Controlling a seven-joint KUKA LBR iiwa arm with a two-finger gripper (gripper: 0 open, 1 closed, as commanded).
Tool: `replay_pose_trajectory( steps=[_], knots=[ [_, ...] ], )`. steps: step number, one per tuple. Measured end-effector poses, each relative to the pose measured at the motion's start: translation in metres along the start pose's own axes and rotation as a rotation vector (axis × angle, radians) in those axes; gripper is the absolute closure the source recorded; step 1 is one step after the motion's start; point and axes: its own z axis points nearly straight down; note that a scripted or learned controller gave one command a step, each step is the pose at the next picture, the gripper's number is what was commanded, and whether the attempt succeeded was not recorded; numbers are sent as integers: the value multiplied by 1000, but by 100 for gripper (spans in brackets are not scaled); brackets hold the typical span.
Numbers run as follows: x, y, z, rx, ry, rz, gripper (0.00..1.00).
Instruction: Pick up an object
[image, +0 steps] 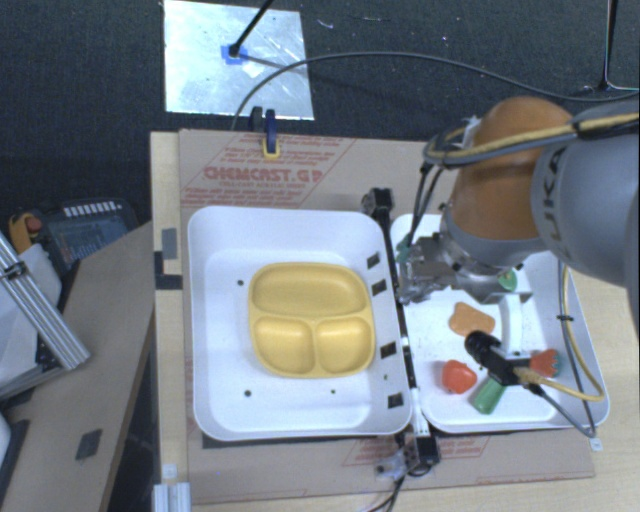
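Gripper (418, 275) hangs low over the right bin (440, 422), close against its left wall and toward the far edge; whether it is open or closed cannot be told from this angle, and nothing can be seen held in it. Just beside it, toward the middle of that bin, lies a flat orange piece (470, 320), the nearest candidate for a pick. Nearer the front edge sit a red piece (459, 377) and a green block (487, 397), just beside each other. Above everything the arm (520, 170) bulks over the far half of the bin, hiding what lies under it. Across the shared wall, the left bin (215, 300) carries a yellow divided plate (310, 318) at its centre. Chief risk, as I judge it: the gripper stands so near the wall that a straight descent could meet rim or bare floor and close on nothing. The orange piece looks thin and flat, so a grasp might skid over it or nudge it away
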Motion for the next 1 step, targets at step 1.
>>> replay_pose_trajectory(
  steps=[1],
  knots=[
    [55, -9, 15, 3, 1, 0, 100]
  ],
)
